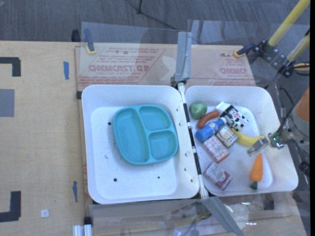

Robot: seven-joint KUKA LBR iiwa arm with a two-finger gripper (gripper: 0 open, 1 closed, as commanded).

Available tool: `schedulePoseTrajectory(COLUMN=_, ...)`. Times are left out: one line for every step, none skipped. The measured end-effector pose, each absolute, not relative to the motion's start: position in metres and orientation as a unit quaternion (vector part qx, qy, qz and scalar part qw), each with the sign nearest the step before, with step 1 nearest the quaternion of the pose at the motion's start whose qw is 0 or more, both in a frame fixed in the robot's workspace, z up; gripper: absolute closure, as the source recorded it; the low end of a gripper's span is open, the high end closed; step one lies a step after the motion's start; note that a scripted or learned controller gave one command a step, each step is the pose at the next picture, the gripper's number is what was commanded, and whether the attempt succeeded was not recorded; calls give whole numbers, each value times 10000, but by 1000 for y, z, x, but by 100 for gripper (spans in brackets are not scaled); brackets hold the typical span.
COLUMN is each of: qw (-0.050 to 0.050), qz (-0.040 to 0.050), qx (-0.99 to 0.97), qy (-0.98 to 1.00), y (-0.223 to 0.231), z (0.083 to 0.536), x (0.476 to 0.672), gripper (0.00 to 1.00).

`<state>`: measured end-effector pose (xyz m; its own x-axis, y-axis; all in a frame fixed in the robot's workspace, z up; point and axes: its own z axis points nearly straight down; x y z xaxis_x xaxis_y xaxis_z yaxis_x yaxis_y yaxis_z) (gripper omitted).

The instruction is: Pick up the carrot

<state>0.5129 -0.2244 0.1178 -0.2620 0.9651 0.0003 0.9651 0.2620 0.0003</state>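
Carrot in right bin | gripper just above, not holding

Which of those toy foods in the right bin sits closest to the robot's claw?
The yellow banana; its end lies right by the gripper. The orange carrot lies a bit further toward the front.

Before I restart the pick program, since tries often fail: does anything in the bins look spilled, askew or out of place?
Nothing stands out. The carrot lies whole in the right bin, the gripper just above it. The teal plate sits flat in the left bin.
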Motion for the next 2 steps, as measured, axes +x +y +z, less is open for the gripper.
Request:
schedulePoseTrajectory(qw=-46, qz=-13, qx=-6137, qy=-7895, y=-203, z=88, x=481, gripper=0)
schedulePoseTrajectory(qw=-23, qz=-5, qx=-4977, qy=-8673, y=-206, z=238, x=480, gripper=0)
